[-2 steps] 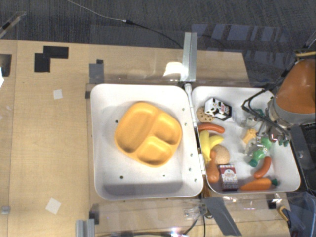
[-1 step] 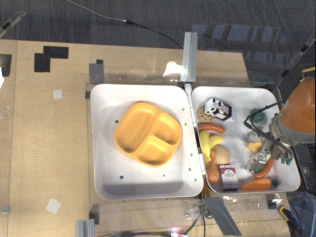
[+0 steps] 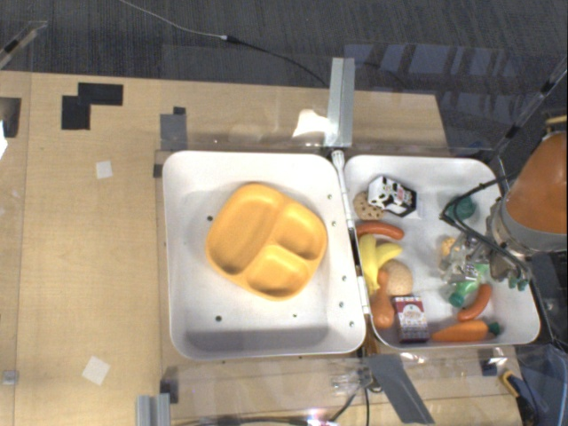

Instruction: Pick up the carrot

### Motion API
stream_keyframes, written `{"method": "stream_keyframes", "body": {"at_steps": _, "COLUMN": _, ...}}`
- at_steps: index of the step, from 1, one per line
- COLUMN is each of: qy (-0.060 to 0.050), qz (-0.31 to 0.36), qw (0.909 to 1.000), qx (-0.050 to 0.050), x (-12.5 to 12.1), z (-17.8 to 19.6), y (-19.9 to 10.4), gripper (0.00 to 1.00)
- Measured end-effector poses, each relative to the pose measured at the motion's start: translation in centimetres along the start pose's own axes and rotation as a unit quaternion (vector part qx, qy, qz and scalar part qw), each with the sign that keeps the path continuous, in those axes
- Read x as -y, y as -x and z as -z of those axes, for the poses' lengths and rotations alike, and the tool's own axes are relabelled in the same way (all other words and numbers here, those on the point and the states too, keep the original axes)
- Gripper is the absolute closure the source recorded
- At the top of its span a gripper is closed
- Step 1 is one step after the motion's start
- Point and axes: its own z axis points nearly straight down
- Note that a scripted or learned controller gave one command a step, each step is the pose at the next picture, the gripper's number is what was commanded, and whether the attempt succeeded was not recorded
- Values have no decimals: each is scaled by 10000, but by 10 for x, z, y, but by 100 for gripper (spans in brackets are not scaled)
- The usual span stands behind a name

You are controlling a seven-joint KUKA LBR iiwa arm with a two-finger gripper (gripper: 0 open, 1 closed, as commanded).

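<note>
You can see two white bins side by side on the bench (image 3: 80,264). The left bin (image 3: 191,327) has a yellow tray (image 3: 266,238) w/ three dips in it, sitting about in the middle. The right bin (image 3: 426,169) is full of toy food. The carrot (image 3: 461,331) lies flat near the front right corner of that bin, orange w/ a green end pointing right. Just left of it sits a small red box (image 3: 409,316). A 2nd orange veg w/ a green top (image 3: 475,300) leans at a tilt just above the carrot. On the left side of the right bin you get a hot dog (image 3: 380,231), a banana (image 3: 376,260), a tan egg-like ball (image 3: 398,279) & a cookie (image 3: 364,205). A black & white carton (image 3: 391,195) lies at the far side. The arm (image 3: 541,193) comes in from the right, w/ its orange band over the bin's right edge. The gripper (image 3: 466,260) is low over the right part of the bin, above the tilted veg & not on the carrot. Its fingers are a blur of shiny bits, so you can't tell if they are spread or pressed together.
</note>
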Motion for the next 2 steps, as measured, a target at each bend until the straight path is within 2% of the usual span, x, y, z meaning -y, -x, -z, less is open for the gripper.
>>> {"method": "stream_keyframes", "body": {"at_steps": 1, "qy": -6, "qz": -2101, "qw": 9777, "qx": -67, "x": -30, "z": 26, "y": -22, "gripper": 100}}
{"method": "stream_keyframes", "body": {"at_steps": 2, "qy": -9, "qz": -3121, "qw": 9500, "qx": -37, "x": -29, "z": -14, "y": 45, "gripper": 100}}
